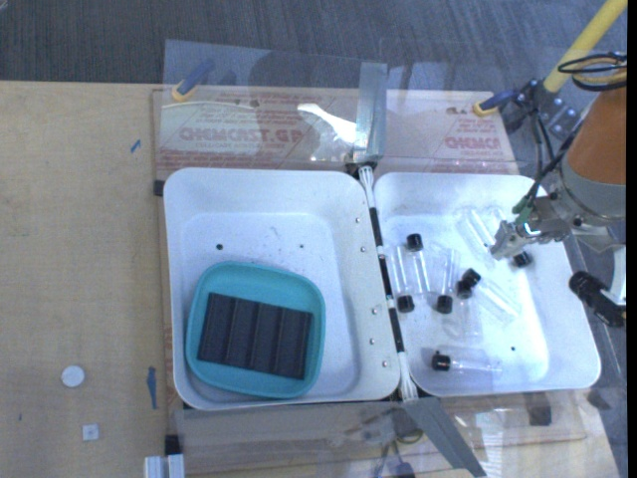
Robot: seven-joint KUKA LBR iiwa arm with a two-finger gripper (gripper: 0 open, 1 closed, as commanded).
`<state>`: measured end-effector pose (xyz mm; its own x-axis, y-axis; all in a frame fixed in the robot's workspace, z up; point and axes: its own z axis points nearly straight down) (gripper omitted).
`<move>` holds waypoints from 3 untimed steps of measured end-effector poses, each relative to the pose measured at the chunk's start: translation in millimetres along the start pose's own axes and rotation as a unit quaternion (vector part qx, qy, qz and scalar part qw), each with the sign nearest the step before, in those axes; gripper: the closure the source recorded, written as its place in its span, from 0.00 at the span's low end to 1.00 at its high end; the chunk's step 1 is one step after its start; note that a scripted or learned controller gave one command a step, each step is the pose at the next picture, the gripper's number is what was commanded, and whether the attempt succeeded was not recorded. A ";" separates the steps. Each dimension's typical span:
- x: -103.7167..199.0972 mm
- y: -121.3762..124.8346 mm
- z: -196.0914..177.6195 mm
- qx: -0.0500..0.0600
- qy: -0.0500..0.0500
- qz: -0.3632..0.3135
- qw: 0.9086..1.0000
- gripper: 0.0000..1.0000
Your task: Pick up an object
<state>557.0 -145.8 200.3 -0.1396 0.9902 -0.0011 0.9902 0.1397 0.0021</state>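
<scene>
Near bench point(70, 267) edge: small white disc point(73, 375) on the wood at the left, well apart from the bins. Left bin point(199, 197) holds a teal tray point(254, 329) in its near-left corner, tray tilted a bit, with a dark ridged block point(255, 336) lying inside it. Right bin point(567, 366) holds clear vials with black caps: one vial point(453, 363) lies near the bin's near edge, cap pointing left; several vials point(423, 267) lie side by side near the bin's left wall, caps mixed toward near and far; one black-capped vial point(468, 282) just right of that group; more clear vials point(478, 229) toward the far-middle, hard to separate. Pincer point(513, 239) sits low over the right bin's far-right part, close to the far-middle vials and a black cap point(522, 260) just beside it; cannot tell how far apart it stands or whether it has hold of anything. Orange-banded arm point(602, 147) above it at the right. Far bench edge: clear plastic sheet point(328, 127) with red lettering behind both bins.
</scene>
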 end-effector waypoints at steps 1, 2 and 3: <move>0.1 1.5 -10.4 -0.002 -0.001 -0.001 1.000 1.00; 0.1 1.5 -10.3 -0.002 -0.001 -0.001 1.000 0.00; -67.9 -31.5 49.8 0.001 0.001 -0.057 0.998 0.00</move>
<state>535.3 -217.4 150.6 -0.2510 0.9680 -0.0002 0.9680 0.2510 0.0000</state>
